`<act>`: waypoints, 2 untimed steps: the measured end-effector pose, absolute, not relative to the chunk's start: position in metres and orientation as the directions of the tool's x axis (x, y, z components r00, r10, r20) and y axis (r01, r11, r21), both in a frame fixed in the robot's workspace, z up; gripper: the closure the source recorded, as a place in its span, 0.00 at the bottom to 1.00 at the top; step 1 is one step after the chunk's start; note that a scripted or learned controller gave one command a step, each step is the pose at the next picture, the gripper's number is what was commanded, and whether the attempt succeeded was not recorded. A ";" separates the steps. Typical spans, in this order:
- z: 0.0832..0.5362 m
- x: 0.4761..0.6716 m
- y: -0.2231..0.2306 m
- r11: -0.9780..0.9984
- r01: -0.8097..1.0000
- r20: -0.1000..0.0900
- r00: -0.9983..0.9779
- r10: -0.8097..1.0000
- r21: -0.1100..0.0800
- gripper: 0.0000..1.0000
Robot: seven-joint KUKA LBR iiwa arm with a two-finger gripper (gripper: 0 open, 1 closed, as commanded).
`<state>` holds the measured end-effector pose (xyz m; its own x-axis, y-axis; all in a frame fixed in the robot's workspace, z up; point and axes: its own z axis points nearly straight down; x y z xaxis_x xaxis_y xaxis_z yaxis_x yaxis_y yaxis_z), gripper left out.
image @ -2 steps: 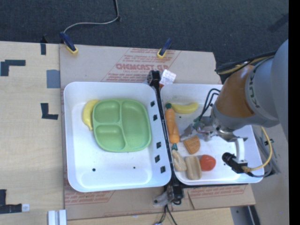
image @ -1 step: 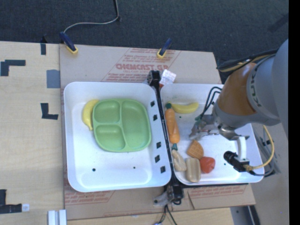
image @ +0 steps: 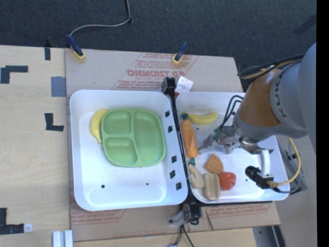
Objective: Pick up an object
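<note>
The right bin (image: 257, 189) holds several toy foods: an orange carrot (image: 190, 138) along its left wall, a yellow banana (image: 203, 119) at the back, an orange wedge (image: 214, 164), a red tomato (image: 227, 180), a tan bread roll (image: 211, 186) and a pale lumpy piece (image: 195, 175). My gripper (image: 209, 141) hangs low over the middle of this bin. It is just right of the carrot and above the orange wedge. Nothing is visibly lifted by it. The grey arm with its orange band (image: 259, 107) covers the bin's right part.
The left bin (image: 87, 189) holds a green divided plate (image: 133, 137) with a second yellow banana (image: 96, 125) tucked at its left edge. A black divider (image: 175, 138) separates the bins. A cable loops by the right bin's front right corner (image: 280, 181).
</note>
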<state>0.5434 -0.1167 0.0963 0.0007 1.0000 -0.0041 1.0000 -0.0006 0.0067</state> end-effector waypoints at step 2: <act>0.096 0.503 -0.109 -0.002 1.000 -0.006 0.002 1.000 0.009 1.00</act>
